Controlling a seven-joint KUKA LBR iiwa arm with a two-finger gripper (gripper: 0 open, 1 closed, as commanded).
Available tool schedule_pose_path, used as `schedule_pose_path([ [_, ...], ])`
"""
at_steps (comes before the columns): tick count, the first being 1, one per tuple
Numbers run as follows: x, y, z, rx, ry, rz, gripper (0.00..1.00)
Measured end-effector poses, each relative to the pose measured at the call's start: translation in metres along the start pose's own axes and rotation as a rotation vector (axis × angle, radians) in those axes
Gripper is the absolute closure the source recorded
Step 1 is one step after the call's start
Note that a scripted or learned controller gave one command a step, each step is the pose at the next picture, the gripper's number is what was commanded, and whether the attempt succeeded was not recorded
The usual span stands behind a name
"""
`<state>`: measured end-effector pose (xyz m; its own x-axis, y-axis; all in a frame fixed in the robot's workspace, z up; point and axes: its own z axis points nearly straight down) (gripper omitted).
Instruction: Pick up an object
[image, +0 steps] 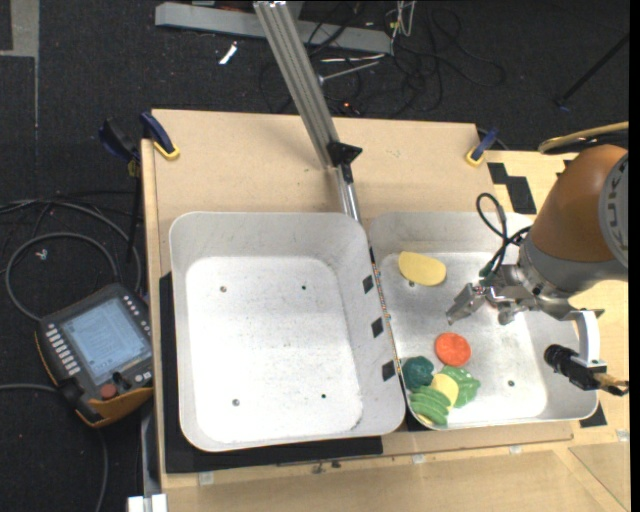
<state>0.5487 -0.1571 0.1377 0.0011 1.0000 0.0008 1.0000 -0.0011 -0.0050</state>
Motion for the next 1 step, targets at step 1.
schedule_pose_path([
  [1, 0.0004, 0.0008, 0.0432, -0.006, -0.001, 0.0, 0.0],
])
